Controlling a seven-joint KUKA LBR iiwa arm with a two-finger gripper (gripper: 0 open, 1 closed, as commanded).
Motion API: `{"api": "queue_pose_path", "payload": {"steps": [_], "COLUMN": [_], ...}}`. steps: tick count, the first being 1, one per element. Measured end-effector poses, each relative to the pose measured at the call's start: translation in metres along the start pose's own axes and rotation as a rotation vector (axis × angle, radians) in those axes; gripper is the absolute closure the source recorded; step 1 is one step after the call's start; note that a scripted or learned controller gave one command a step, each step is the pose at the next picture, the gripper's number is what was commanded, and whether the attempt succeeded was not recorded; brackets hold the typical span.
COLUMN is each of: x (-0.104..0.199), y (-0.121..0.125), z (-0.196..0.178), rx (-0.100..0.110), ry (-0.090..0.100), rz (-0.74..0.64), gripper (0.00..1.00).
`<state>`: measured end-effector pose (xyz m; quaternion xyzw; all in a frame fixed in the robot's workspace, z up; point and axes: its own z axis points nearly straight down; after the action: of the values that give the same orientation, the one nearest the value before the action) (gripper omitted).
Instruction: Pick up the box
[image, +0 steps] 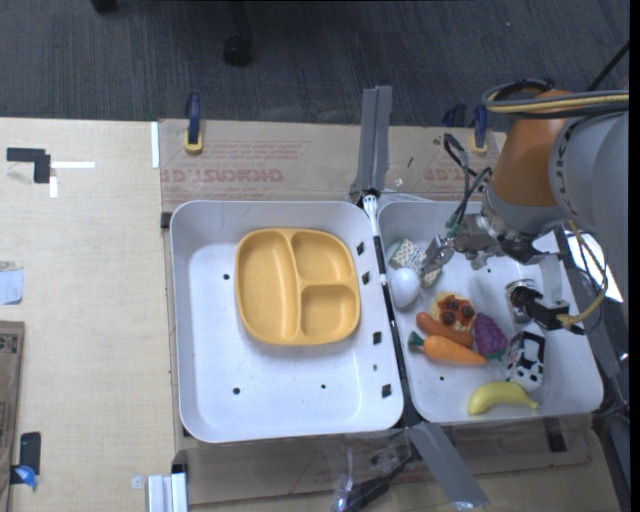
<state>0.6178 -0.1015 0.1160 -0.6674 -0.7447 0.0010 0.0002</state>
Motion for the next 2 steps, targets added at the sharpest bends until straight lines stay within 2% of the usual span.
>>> {"api": "queue_pose_path", "payload": {"steps": [1,2], "x": [-0.072,-0.039], "y": [-0.055,0.015], "z": [-0.087,-0.005], "rx": [-0.001,-0.002], "ry": [-0.001,0.0], "rz": [-0.075,-0.244], "gripper": [0.0,0.0]}}
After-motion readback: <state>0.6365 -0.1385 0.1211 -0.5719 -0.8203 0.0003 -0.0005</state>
